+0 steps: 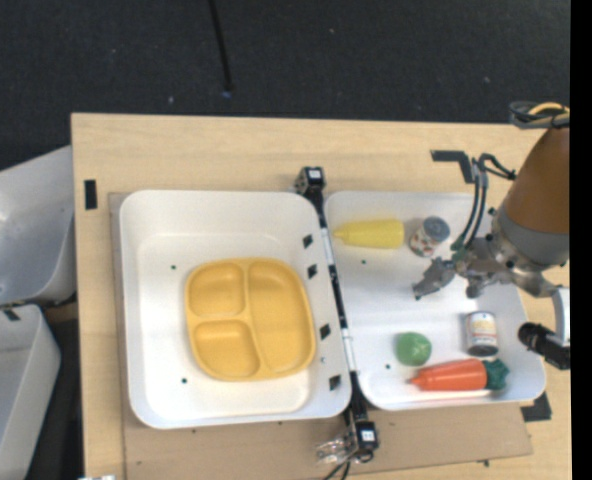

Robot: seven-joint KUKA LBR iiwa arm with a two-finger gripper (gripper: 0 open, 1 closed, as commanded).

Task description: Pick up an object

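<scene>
The right bin [376, 398] holds a yellow corn cob [371, 233], a small round tin [434, 231], a green lime-like ball [412, 348], a small upright can [482, 333] and an orange carrot [454, 376] with a green top. My gripper [448, 282] hangs over the middle of this bin, below the round tin and above the can. Its fingers are spread open with nothing between them. It touches none of the objects.
The left bin [146, 238] holds a yellow divided plate [249, 318]. A raised divider with black clips [331, 288] runs between the bins. The arm's grey and orange body [536, 198] and its cables cover the right bin's far right side.
</scene>
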